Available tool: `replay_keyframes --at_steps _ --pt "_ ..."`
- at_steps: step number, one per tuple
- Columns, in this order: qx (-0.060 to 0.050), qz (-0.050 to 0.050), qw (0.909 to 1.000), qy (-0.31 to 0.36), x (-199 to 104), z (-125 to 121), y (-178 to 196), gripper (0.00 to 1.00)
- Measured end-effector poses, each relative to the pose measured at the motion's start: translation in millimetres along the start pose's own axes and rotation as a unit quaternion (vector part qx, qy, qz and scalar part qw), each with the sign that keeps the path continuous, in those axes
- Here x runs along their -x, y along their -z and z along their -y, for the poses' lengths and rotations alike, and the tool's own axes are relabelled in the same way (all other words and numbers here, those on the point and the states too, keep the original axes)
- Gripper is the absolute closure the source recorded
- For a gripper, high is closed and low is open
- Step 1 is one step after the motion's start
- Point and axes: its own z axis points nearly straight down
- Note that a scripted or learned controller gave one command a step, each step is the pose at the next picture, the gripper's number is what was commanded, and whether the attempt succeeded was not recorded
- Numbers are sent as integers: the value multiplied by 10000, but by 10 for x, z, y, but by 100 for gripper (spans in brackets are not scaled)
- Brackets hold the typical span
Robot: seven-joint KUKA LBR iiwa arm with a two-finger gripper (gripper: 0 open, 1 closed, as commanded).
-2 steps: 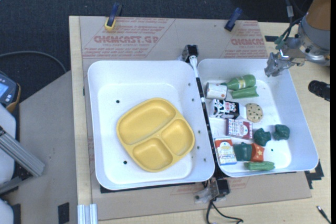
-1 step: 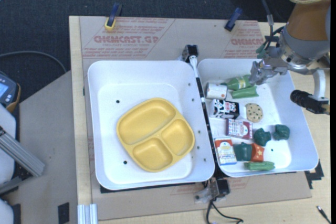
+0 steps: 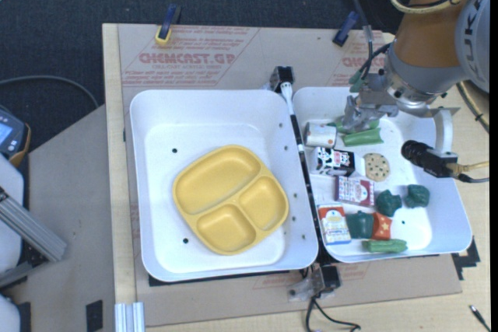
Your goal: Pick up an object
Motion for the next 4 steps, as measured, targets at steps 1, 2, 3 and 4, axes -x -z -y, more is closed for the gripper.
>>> replay_keyframes --at_steps 1,2,3,4 --pt "-6 4 10000 -4 -514 189 -84 100" --pt "30 8 10000 3 -1025 197 25 100" --pt "-8 6 10000 0 -1539 382 -123 100" --pt "23 11 10000 -22 -1561 343 -65 100"
